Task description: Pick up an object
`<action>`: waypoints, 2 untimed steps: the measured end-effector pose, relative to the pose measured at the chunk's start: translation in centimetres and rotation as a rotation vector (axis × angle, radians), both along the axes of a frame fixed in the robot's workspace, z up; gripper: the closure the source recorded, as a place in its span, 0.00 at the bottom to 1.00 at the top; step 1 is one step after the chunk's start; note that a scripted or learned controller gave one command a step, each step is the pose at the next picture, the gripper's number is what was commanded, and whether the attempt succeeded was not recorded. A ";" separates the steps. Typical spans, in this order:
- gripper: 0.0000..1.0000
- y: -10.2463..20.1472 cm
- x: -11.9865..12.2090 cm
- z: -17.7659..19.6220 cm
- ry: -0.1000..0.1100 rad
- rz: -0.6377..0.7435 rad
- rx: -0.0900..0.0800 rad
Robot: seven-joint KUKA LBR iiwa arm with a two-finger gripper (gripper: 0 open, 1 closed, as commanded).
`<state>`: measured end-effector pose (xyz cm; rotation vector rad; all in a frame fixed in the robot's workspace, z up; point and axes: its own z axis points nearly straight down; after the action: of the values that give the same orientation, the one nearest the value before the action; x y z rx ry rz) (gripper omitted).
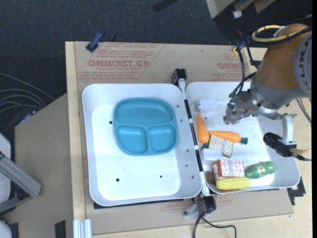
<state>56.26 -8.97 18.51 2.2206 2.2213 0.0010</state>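
Gripper [236, 114] over right bin [218, 90], finger state cannot be told | toy carrots [225, 136] at its 6 o'clock, apart | blue divided plate [145, 125] in left bin [99, 157].

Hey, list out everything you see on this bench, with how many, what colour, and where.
Bins: two, white, side by side; left bin, right bin.
Divided plate: one, blue, left bin.
Toy carrots: two, orange, right bin; one by the divider, one lying crosswise.
Small box: one, pale patterned, below the carrots.
Carton: one, red and white, right bin front.
Toy corn: one, yellow, front edge.
Green toy vegetable: one, front right.
Clip: one, blue, bench back left.
Gripper: one, grey, over right bin's back.
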 end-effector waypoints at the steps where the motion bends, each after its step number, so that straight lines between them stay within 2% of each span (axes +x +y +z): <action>1: 0.00 0.0 0.0 0.0 0.001 0.000 0.000; 2: 0.00 -2.5 3.7 -10.1 0.002 -0.001 0.000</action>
<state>59.91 -11.51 8.44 2.2234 2.2210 -0.0009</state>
